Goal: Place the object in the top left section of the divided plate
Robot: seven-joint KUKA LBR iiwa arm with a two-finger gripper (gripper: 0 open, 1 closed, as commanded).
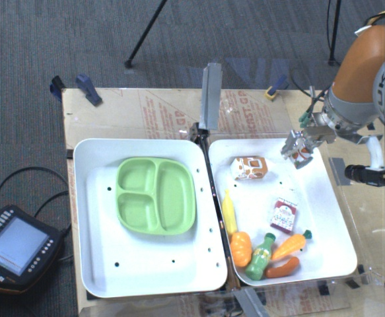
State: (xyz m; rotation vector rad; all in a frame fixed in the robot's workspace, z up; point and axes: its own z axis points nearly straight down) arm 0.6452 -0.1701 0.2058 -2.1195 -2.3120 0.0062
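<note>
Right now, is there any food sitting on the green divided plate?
No, the green divided plate in the left bin has all three sections bare.

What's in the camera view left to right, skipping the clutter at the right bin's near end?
Teach pendant → green divided plate in the left bin → brown-and-white carton → red packet → gripper.

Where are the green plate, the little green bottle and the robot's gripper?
green plate (172,197): camera view, floor of its large right section.
green bottle (261,256): camera view, its body.
gripper (300,152): camera view, between its fingertips.
</note>
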